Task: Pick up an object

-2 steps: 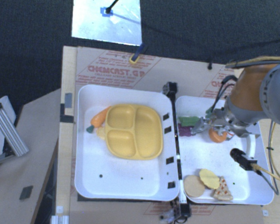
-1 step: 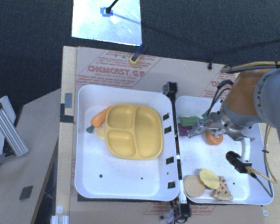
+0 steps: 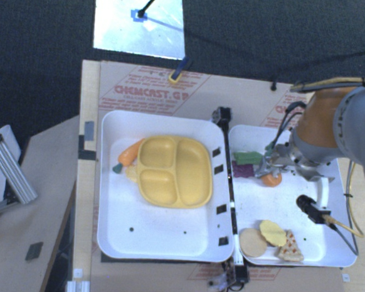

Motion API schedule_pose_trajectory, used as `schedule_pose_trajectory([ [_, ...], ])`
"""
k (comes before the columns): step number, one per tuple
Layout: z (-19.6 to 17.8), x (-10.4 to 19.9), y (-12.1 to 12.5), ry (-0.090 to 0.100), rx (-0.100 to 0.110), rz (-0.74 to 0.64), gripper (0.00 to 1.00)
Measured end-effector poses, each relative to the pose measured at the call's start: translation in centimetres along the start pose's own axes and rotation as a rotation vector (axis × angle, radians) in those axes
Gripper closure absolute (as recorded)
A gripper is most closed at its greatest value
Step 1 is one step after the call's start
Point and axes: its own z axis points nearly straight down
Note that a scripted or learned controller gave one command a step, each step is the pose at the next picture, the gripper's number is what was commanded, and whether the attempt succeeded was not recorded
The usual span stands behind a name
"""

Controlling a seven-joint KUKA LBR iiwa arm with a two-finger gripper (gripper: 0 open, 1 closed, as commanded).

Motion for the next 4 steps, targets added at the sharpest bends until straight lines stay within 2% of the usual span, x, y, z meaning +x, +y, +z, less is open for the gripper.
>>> schedule_pose_trajectory([
  [2, -9.9, -1.0, 1.0, -0.001, -0.001, -0.002, 1.0],
  [3, -12.0, -1.0, 1.1, 0.0, 0.0, -0.003, 1.0],
  [4, -11.1, 4.7, 3.1, 0.002, 0.001, -0.009, 1.0],
])
